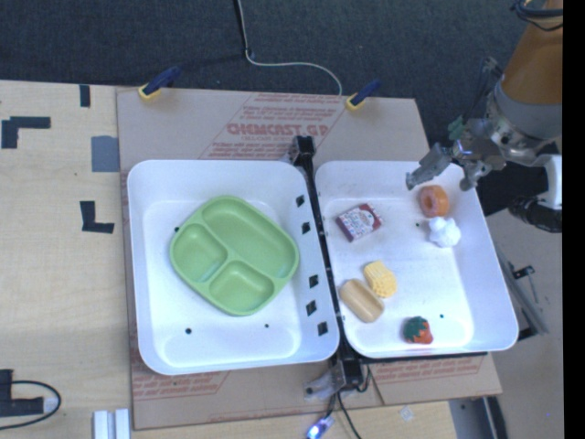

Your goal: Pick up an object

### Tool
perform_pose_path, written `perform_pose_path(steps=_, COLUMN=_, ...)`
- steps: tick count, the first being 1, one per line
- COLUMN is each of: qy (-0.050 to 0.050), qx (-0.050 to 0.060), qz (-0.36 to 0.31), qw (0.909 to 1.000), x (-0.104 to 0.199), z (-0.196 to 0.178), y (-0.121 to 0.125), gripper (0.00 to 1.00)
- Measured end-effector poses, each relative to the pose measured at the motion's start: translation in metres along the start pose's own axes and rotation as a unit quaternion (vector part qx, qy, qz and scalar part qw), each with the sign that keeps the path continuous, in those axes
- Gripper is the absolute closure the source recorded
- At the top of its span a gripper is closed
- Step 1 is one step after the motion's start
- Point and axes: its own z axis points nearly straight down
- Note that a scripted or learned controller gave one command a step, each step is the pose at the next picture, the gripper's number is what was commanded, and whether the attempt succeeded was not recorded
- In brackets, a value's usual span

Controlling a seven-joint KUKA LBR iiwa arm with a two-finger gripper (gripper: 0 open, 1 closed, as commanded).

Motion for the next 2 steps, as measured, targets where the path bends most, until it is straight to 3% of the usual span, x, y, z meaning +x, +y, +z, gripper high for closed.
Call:
perform_pose_path(steps=1, qy=0.0, qx=0.003, qz=0.0, qw=1.0, x=0.032, z=0.199, y=-0.054, gripper=0.0)
perform_pose_path(steps=2, qy=0.0, qx=-0.001, qz=0.0, qw=1.0, x=0.06, z=0.191, y=-0.087, gripper=0.0)
